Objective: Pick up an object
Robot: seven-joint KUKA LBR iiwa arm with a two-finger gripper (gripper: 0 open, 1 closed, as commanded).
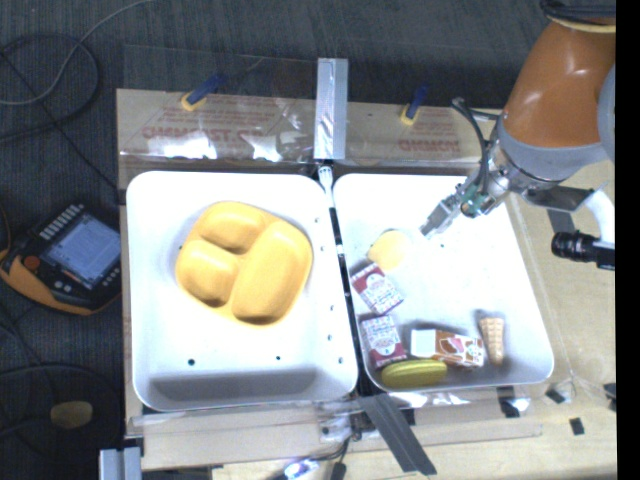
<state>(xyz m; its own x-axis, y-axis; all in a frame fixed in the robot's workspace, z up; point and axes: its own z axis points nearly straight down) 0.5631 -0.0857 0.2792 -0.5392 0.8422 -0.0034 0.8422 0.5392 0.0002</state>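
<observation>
The claw (438,220) hangs above the right bin (528,298), near the pale round thing (390,250) lying there, so nothing is picked up yet, and I cannot tell its state.

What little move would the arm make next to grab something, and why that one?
Probably a short drop down and to the left: the gripper hangs over the right white bin, with the pale yellow round object just beside its tip and lying apart from the packets, so it looks the nearest, least crowded pick.
</observation>
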